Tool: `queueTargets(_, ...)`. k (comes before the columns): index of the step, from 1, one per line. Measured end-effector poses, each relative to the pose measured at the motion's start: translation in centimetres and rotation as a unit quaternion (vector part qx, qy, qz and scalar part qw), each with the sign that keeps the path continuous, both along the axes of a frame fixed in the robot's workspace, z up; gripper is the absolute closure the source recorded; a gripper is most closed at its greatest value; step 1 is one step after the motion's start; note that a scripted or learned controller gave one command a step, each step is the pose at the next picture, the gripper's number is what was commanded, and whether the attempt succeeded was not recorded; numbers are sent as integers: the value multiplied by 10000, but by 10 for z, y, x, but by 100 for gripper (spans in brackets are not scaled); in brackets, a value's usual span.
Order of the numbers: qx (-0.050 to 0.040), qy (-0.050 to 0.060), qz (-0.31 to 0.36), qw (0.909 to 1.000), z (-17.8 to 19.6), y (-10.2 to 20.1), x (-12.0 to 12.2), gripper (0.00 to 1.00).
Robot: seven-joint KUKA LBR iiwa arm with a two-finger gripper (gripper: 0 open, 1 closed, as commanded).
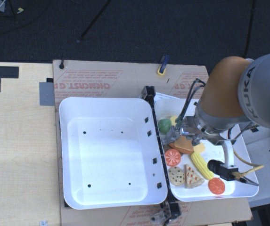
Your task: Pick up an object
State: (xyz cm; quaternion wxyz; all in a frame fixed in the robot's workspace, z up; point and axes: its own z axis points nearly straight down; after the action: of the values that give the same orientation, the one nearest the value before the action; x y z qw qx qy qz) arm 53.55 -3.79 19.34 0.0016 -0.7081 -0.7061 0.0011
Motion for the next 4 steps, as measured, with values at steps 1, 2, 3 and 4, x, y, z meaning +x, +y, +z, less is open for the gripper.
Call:
queueTargets(1,0,0,0,10000,0,0,0,0)
queueTargets(2,-13,-4,-8,10000,-111,-48,2,0)
queueTargets(3,5,5,-40,10000,-96,-48,2,100)
queueTargets(4,-6,-30,13,10000,-106,-57,70,100)
